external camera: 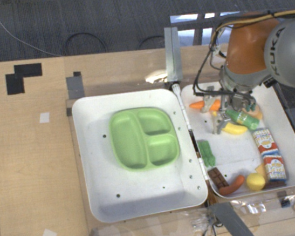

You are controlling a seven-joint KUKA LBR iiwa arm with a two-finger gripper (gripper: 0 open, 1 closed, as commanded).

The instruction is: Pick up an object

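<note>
A pale green divided tray sits in the white left bin. Right of that tray lie a green pickle-like piece, a yellow banana, a brown chocolate bar, a yellow lemon, and a red, white and blue carton.

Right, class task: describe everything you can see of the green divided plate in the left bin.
The green plate is a pale green, rounded-square tray that looks like moulded plastic. It has three compartments: one long one on its left and two smaller ones on its right, split by raised ridges. It lies flat, open side up, near the middle of the left white bin, slightly turned. Nothing sits in it, and only the bin floor touches it.
</note>
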